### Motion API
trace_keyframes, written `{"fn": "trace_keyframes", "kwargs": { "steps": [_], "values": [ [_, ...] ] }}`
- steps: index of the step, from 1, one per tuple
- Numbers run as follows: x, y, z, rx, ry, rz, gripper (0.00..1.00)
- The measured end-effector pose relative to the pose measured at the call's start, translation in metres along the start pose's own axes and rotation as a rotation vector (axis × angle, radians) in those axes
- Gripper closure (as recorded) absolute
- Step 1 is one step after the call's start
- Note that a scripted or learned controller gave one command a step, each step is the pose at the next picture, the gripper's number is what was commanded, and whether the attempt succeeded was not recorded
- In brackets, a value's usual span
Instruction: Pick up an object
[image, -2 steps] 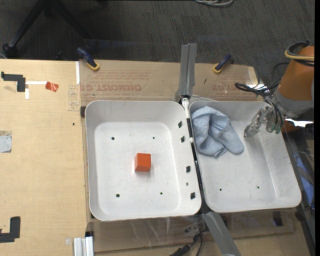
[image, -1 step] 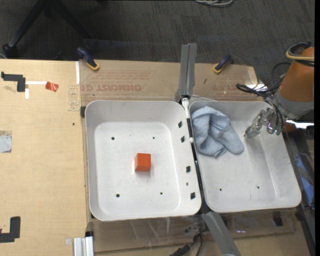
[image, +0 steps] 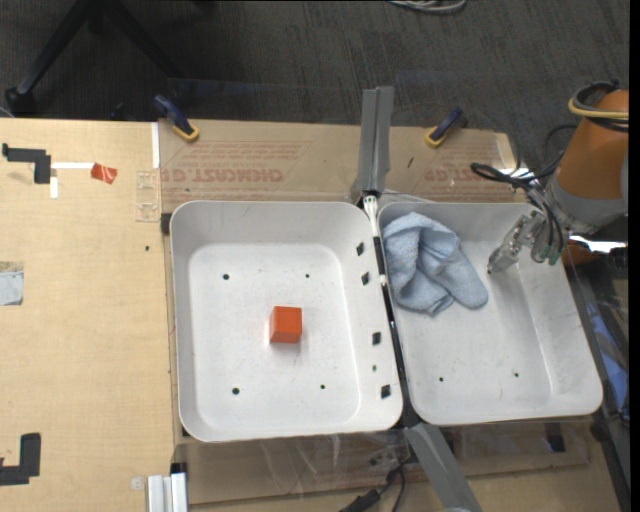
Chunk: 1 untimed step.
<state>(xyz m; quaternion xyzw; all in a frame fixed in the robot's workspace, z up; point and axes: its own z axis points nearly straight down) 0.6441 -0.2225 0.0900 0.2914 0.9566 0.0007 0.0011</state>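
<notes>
Gripper (image: 520, 248) over right bin (image: 560, 385), right of blue cloth (image: 430, 265); finger state unreadable. Advice: centre over cloth folds before descending.

Two shallow white bins sit side by side on the surface (image: 80, 330): the left bin (image: 200, 400) and the right bin (image: 570, 380). One orange-red block (image: 286, 325) lies in the left bin, near its middle. One crumpled pale blue cloth (image: 430, 265) lies in the right bin, at its far left corner. One arm (image: 595, 150) with one tool (image: 522, 247) hangs over the far right part of the right bin. Two clamps with orange tips grip the far edge of the cardboard: one at the far left (image: 176, 117), one at the far right (image: 444, 126). One small red tag (image: 103, 173) lies on the surface at the far left
</notes>
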Motion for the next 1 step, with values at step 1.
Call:
{"fn": "trace_keyframes", "kwargs": {
  "steps": [1],
  "values": [
    [0.0119, -0.0063, 0.0003, 0.000, 0.003, 0.010, 1.00]
  ]
}}
